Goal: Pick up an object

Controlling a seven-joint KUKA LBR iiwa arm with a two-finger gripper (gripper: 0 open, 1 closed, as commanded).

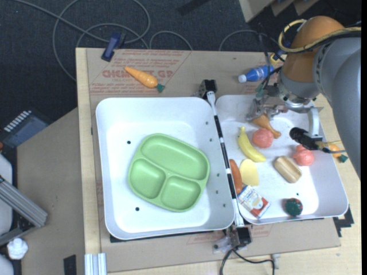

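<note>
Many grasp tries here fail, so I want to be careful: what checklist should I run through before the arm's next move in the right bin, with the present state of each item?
1. Gripper over the right bin: ok, it is at the far end.
2. A target close by: ok, an orange piece lies right beneath the gripper.
3. Something held between the fingers: cannot tell, the wrist hides them.
4. Target free of neighbours: not ok, the pink ball touches the orange piece and the banana is close.
5. Left bin ready to receive: ok, the green tray lies flat in it.
</note>
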